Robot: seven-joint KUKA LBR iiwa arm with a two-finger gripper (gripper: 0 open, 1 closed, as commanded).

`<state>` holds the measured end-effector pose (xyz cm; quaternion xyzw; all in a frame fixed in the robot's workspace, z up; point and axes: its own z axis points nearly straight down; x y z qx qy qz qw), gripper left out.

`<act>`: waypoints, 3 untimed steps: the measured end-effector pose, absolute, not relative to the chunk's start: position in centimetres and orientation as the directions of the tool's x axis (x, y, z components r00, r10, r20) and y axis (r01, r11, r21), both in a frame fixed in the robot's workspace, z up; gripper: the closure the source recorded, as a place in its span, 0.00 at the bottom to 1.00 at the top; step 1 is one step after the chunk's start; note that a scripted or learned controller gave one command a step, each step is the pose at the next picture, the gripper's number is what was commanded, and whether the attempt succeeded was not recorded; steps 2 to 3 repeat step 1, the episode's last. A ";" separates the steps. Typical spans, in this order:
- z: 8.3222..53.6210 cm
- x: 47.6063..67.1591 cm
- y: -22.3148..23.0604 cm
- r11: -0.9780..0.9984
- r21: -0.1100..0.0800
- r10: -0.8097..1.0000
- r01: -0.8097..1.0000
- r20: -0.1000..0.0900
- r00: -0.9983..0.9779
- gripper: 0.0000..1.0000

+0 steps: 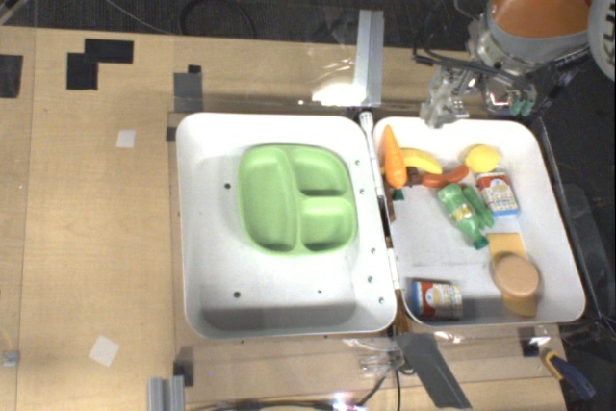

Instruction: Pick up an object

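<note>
The objects to pick all lie in the right bin [563,236]: a carrot [392,159], a banana [420,161], a lemon [482,158], a green bottle [463,213], a small carton [498,193], a can [438,299] and a tan cylinder [515,279]. The left bin [202,207] holds only a green divided tray [295,197]. The gripper [452,101] hangs above the far rim of the right bin and carries nothing; its state I cannot tell. I judge that the task is not yet begun: choosing, descending, grasping and lifting are all left.
</note>
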<state>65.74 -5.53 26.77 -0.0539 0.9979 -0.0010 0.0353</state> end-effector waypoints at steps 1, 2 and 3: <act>18.4 51.0 -7.5 0.978 0.000 -0.211 -0.211 -0.003 -0.978 1.00; 18.4 51.0 -7.5 0.978 0.000 -0.211 -0.211 -0.003 -0.978 1.00; 18.4 51.0 -7.5 0.978 0.000 -0.211 -0.211 -0.003 -0.978 1.00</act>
